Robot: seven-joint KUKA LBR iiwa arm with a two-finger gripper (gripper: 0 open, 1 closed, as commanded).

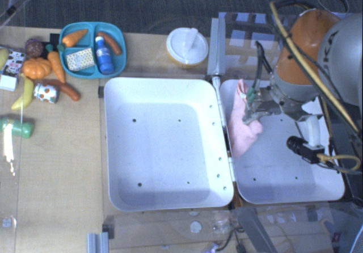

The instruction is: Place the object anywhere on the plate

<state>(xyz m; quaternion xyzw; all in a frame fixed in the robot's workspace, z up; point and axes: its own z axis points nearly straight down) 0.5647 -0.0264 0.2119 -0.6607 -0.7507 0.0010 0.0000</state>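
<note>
Look to the right bin (295, 184) first: your gripper (249, 104) sits low over its left side, close to the wall it shares with the left bin (164, 144). The pink cloth (245, 127) hangs and bunches right there, running from the bin's top-left corner down along that left wall, its long axis roughly parallel to the wall. The gripper appears to be pinching the cloth's upper part, since pink fabric shows at the fingertips and trails downward from them; you should treat that as likely rather than certain, because the fingers are dark and small against the arm.

Now the relation that matters. No ordinary plate lies in either bin. The nearest thing that could serve is the blue divided plate (92, 50) at the bench's far-left top edge, already carrying toy food, with a white lidded cup (187, 46) between it and the bins' top edge. From the gripper, that plate lies well apart, up and to the left, across the whole left bin. You have one arm, so expect a long carry leftward with the cloth dangling below.
</note>
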